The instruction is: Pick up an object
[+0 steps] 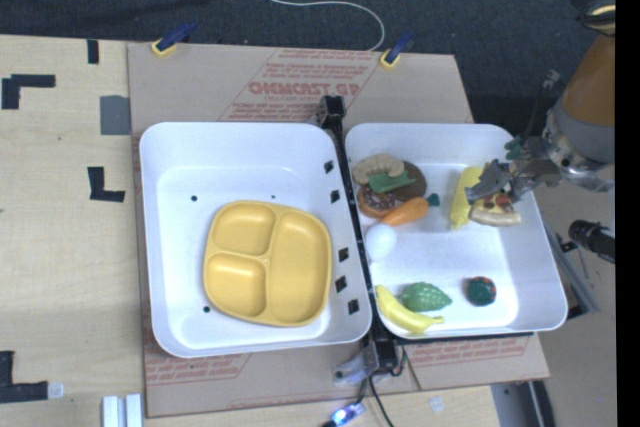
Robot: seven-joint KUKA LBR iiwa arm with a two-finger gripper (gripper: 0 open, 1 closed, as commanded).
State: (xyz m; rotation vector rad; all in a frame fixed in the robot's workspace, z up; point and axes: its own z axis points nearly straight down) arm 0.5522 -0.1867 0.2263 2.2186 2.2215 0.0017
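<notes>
1. You are at the approach-and-grasp step. The gripper is low over the right bin, near its right wall and toward the far edge, at the pizza slice and just beside the yellow piece that lies to its left.

2. You cannot tell from this view whether the jaws are spread or pressed together; the dark fingertip area blurs into the toy beneath it. Do not count the slice as held.

3. The likely target, by my reading, is the pizza slice, since the gripper sits directly over its far end. It rests on the bin floor close to the right wall.

4. The next move calls for a firm closure on the slice, then a straight lift. Watch the yellow piece: it is close enough to be nudged or caught.

5. The arm reaches in from the right, its orange band above the wrist, the wrist angled down and leftward over the bin's right rim.

6. Elsewhere in the right bin: a burger and a carrot by the divider, a white egg, a banana at the near edge.

7. The left bin carries a yellow divided plate.
</notes>
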